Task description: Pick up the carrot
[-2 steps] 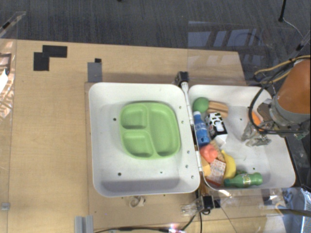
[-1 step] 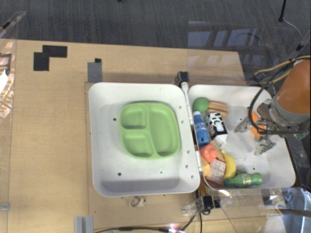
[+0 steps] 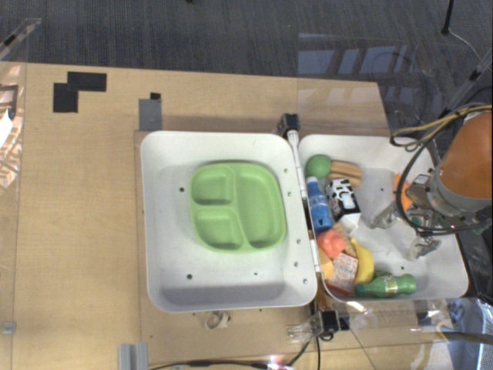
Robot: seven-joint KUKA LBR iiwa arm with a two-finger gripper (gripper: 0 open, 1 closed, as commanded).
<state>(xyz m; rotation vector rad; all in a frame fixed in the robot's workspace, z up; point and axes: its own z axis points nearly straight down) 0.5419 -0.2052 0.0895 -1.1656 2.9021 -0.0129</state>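
Table (image 3: 77,206) with two white bins, seen from above at a slant. The left bin (image 3: 154,206) holds a green divided plate (image 3: 235,206). The right bin (image 3: 456,280) holds a cluster of toys along its left wall.

Hand (image 3: 408,226): low over the bare floor in the right half of the right bin, with nothing visibly caught in it. Whether it is spread or pressed together cannot be told from this angle.

Carrot (image 3: 348,166): judged to be the pale orange stick at the far left of the right bin, its rounded green end towards the divider. It lies just beyond a blue bottle (image 3: 316,203) and a black-and-white toy (image 3: 344,195).

Key relation: the carrot lies up and to the left of the hand in the view, apart from it. Its long axis runs left to right, so a grip across its narrow width seems to suit best. A small orange patch (image 3: 400,193) just beside the hand is too hidden to name.
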